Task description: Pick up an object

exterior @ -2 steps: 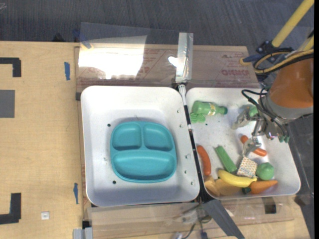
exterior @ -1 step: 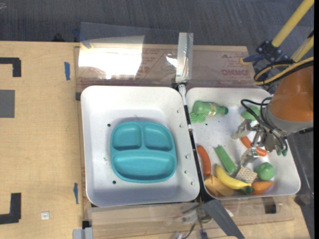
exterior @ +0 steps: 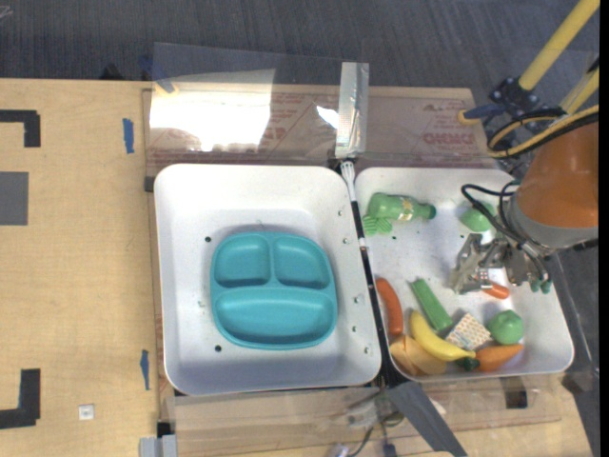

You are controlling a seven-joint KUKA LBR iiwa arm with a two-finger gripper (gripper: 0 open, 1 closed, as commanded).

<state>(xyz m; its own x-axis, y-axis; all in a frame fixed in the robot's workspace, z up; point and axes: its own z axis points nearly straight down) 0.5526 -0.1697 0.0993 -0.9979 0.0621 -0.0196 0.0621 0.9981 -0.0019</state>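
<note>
Gripper (exterior: 481, 272) of the single arm, hovering low over the right bin (exterior: 557, 346) near its right wall; whether its jaws are spread or closed cannot be told from this slanted view, and nothing is visibly held. Candidate objects lie in the right bin: a green bottle (exterior: 395, 209) at the top, lying on its side; a green cylinder (exterior: 431, 303) and a yellow banana (exterior: 438, 339) near the middle and front; an orange-red sausage (exterior: 389, 305) along the left wall; a green ball (exterior: 507, 326) and an orange carrot (exterior: 499, 355) at the front right corner. A small red-orange piece (exterior: 497, 292) lies just beside the gripper. The left bin (exterior: 181, 208) carries a teal divided plate (exterior: 274, 288).

Handling, as judged: these appear to be toy foods, probably light, stiff and smooth, so liable to slip or roll. Elongated pieces are best gripped across the narrow middle; the ball offers little purchase. Crowding at the front corner may obstruct a clean approach.
</note>
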